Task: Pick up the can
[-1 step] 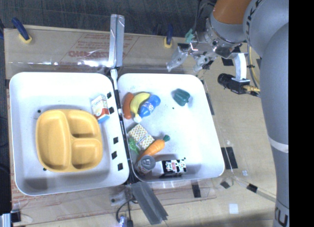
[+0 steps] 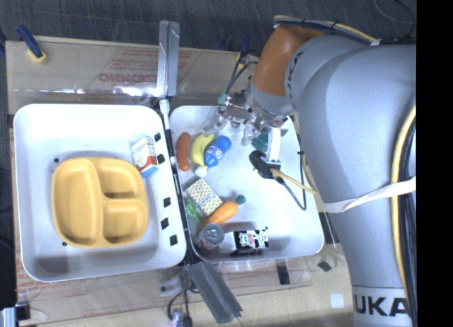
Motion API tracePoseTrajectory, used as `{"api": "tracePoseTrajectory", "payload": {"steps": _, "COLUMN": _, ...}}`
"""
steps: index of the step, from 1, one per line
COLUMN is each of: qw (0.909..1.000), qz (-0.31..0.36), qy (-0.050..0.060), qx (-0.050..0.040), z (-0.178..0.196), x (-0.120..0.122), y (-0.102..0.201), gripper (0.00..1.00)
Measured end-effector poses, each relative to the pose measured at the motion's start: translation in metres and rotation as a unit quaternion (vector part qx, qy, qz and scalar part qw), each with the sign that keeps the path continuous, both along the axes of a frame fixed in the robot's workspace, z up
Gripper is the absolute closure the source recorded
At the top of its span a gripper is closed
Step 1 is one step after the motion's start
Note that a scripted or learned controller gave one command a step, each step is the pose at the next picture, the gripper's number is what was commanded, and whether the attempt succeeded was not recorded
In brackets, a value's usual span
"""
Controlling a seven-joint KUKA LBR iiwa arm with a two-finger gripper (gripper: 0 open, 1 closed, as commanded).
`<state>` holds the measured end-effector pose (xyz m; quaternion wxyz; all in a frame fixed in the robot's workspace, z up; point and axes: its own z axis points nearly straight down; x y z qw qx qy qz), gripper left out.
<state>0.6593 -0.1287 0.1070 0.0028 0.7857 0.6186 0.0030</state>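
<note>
Silver can (image 2: 211,235) lies ungrasped in the right bin's (image 2: 301,237) near corner; tool (image 2: 249,122) hovers far off, grip state unclear; approach comes next

White letters "UKA" stand on the arm base (image 2: 379,304) at the lower right of the frame, and faint red mirrored print, unreadable, runs across the cardboard (image 2: 127,67) at the upper left

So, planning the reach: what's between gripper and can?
In the camera view, bare bin floor, then the carrot, lies between the gripper and can.
</note>
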Motion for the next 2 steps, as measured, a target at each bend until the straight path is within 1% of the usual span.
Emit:
{"api": "tracePoseTrajectory", "payload": {"steps": 1, "qw": 0.9997, "qz": 0.025, "qy": 0.005, "qx": 0.0008, "z": -0.0142, "x": -0.0065, "y": 0.0361, "gripper": 0.00}}
{"api": "tracePoseTrajectory", "payload": {"steps": 2, "qw": 0.9996, "qz": 0.026, "qy": 0.006, "qx": 0.0014, "z": -0.0045, "x": -0.0066, "y": 0.0363, "gripper": 1.00}}
